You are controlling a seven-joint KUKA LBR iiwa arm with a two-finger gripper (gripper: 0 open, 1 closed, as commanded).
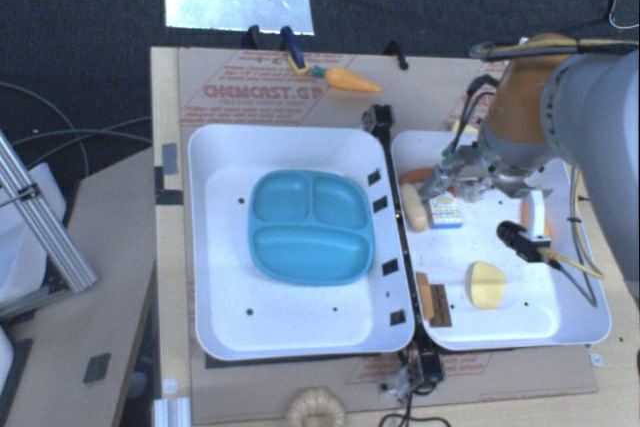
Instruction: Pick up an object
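Gripper [452, 181] hangs low over right bin [585, 320], just above small blue-printed box [446, 213]; open or clenched, can't tell. Likely target is that box: best to drop straight down, centred, w/o nudging yellowish piece [413, 207] just beside it. Left bin [205, 215] holds blue plate [308, 225]. Surface [250, 90] is printed board w/ toy carrot [347, 81]; dark carpet [80, 15] around.

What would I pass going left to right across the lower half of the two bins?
blue plate → brown block → yellow slice
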